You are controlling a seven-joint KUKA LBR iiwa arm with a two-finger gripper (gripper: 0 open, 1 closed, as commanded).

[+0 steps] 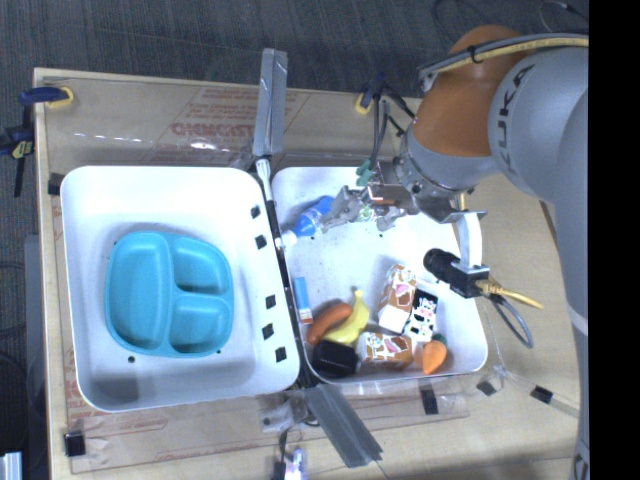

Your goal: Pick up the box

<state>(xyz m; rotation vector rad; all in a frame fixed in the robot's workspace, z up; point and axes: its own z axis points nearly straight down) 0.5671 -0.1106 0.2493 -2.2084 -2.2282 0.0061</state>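
Box [399,300], brown-and-white carton, lying in the near part of the right bin [455,363], tilted, among a heap of other things. Just beside it on the right, a smaller black-and-white carton [424,318]; in front of it, a second brown-and-white carton [385,348] flat against the bin's near wall. Left of the box, a yellow banana [350,320], an orange piece [328,317] and a black object [332,358] at the near left corner. An orange carrot-like item [433,356] at the near right of the heap, touching the cartons.

Well apart from the box, toward the far side of the same bin: gripper [352,206], hanging low over the bin floor, reaching in from the right under the grey arm [530,98] with its orange band. Cannot tell whether spread or pressed together; nothing seen pinched. Just left of the gripper, a blue bottle-like thing [309,218] near the bin's left wall. Box nearer the camera than the gripper, and slightly right of it.

Left bin [80,198] holding a blue divided tray [168,293]. Both bins side by side on the pale surface [150,118].
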